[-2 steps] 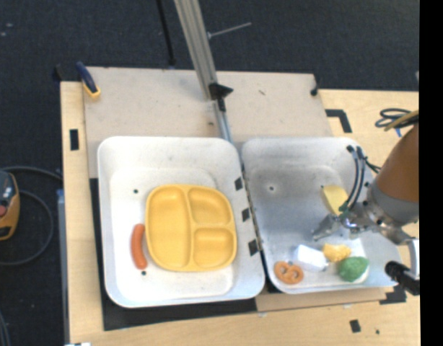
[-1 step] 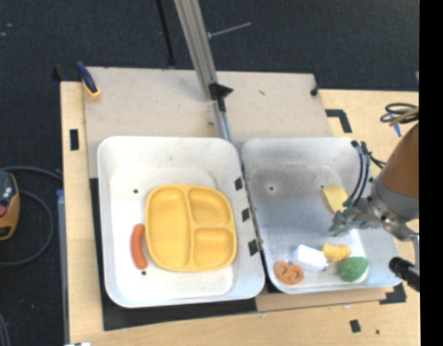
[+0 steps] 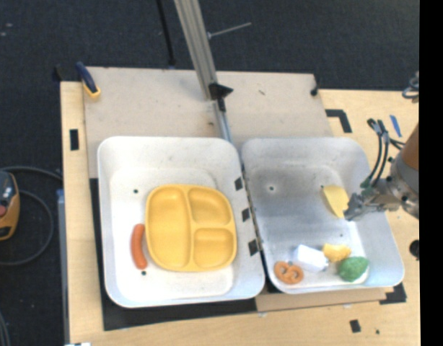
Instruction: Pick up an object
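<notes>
i have the gripper (image 3: 351, 209) low at the right bin's (image 3: 294, 150) edge, touching the yellow wedge (image 3: 335, 199); whether it's clenched, i cannot tell.

A single camera is fixed above the tabletop (image 3: 185, 107) and looks down on it at a slant, from far enough off to take in both white bins side by side. The left bin (image 3: 120, 157) sits near the middle of the frame and the right bin (image 3: 294, 157) toward the right. Dark floor (image 3: 63, 20) fills the top and left edges beyond the tabletop. A metal post (image 3: 195, 38) rises from the far side toward the camera. The arm (image 3: 405, 171) enters at the right edge
</notes>
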Controlling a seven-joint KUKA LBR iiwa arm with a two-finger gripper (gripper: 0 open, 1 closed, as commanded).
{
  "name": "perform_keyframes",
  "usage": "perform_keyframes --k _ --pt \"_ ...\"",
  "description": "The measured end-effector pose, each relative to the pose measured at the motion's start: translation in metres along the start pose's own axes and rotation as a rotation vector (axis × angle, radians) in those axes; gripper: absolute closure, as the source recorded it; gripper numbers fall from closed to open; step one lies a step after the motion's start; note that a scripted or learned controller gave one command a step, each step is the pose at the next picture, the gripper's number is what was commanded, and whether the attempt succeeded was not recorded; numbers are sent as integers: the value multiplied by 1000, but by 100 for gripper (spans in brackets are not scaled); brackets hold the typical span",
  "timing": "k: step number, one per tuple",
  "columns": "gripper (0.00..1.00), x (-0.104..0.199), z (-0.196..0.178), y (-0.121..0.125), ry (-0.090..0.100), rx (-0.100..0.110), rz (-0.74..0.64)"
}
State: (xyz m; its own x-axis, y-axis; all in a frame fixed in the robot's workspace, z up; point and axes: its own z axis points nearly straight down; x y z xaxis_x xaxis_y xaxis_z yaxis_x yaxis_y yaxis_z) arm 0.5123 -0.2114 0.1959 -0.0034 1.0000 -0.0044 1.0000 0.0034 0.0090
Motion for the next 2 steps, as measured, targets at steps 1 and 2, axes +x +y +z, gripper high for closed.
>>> perform_keyframes --k 1,2 --pt "100 -2 -45 2 1 1 0" --pt "100 49 -57 1 5 5 -4"
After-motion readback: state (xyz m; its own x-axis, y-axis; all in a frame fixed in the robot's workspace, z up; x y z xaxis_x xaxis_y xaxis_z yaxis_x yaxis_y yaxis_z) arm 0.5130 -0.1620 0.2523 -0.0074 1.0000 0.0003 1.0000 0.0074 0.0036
